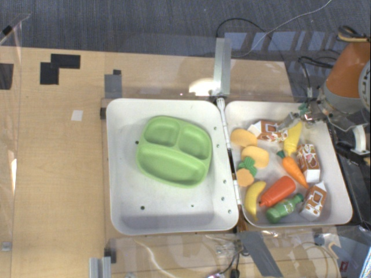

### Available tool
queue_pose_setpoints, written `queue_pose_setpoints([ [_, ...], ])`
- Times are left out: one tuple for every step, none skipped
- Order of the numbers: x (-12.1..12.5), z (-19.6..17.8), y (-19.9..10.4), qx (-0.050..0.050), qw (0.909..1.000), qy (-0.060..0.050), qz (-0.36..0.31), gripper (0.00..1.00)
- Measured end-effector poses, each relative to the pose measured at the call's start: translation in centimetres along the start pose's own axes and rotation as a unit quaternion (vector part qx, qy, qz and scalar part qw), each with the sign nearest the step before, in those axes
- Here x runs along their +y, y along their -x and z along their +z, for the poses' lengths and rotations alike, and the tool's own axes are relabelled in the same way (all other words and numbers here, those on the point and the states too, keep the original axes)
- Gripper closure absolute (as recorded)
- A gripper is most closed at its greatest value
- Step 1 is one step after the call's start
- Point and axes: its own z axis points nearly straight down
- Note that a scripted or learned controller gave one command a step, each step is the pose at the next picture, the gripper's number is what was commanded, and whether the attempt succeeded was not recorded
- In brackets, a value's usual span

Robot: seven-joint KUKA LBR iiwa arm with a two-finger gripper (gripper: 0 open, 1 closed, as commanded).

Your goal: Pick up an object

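We are hovering the claw (302, 113) over the right bin (342, 184), beside the corn (293, 138); nothing is lifted yet, and we cannot tell its state.

Left of the toy-filled bin, the green divided plate (174, 150) looks smooth matt plastic in its white plastic bin (122, 213). The bench (52, 172) shows pale wood grain, and beyond it the floor (116, 10) reads as rough grey carpet.
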Motion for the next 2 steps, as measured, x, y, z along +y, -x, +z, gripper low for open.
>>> queue_pose_setpoints([
  [1.34, 0.44, 0.43, 0.000, 1.0000, -0.001, 0.006, 0.00],
  [0.91, 0.40, 0.31, -0.002, 1.0000, 0.002, 0.006, 0.00],
])
